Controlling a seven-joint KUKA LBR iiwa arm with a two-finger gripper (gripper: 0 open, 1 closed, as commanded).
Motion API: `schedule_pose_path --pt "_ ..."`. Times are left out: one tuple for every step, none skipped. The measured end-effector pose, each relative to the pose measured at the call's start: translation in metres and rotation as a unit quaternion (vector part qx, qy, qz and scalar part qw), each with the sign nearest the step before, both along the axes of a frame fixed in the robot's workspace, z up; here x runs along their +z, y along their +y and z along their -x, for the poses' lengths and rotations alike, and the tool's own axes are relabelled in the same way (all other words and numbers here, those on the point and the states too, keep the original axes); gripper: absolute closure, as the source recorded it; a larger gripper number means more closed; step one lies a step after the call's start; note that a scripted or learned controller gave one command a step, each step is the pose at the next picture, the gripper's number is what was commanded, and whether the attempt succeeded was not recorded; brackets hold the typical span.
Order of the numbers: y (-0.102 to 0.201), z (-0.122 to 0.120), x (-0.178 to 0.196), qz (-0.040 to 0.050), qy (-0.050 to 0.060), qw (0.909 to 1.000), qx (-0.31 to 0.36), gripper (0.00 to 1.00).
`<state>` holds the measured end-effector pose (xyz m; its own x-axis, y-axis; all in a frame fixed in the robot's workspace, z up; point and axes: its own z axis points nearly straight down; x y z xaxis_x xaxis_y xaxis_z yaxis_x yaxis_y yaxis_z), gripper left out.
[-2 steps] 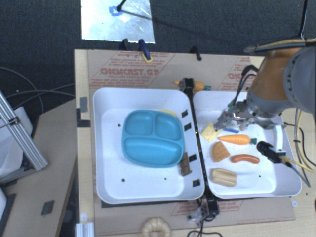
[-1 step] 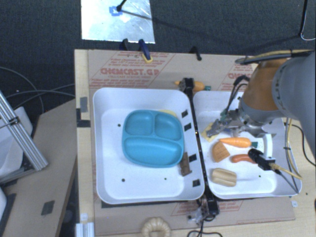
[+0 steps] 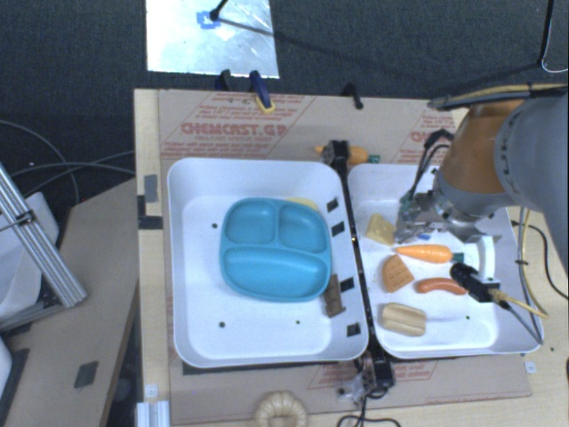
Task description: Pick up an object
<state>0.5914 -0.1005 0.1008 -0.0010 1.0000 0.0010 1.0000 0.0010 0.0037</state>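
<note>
Two shallow white bins sit side by side on the counter [image 3: 213,118]. The left bin [image 3: 200,229] carries a blue divided plate [image 3: 274,247], with a small brown piece [image 3: 333,297] lying just off the plate's lower right corner, near the wall between the bins.

The right bin [image 3: 498,332] holds the toy food. A pale yellow cheese wedge [image 3: 380,229] lies near the bin's left wall. To its right an orange carrot [image 3: 426,254] lies crosswise. Below the carrot are an orange-brown wedge [image 3: 397,274] and a reddish sausage [image 3: 437,286], near each other but apart. A tan bread roll [image 3: 403,318] lies closest to the bin's front edge.

The grey arm with its orange band [image 3: 476,154] reaches in from the right, over the upper part of the right bin. The jaws [image 3: 416,223] hang just above the carrot and right of the cheese wedge. They look to be clear of both, though the slant makes that hard to judge, and I cannot tell how far apart they stand.
</note>
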Motion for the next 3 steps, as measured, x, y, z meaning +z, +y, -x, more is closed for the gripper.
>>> schedule_pose_path --pt "0.006 -0.002 0.045 0.0007 -0.001 1.0 0.002 1.0" --pt "0.015 0.001 0.103 0.0007 -0.002 1.0 0.002 1.0" --pt "0.015 0.0 0.125 0.0004 0.0 1.0 0.002 1.0"
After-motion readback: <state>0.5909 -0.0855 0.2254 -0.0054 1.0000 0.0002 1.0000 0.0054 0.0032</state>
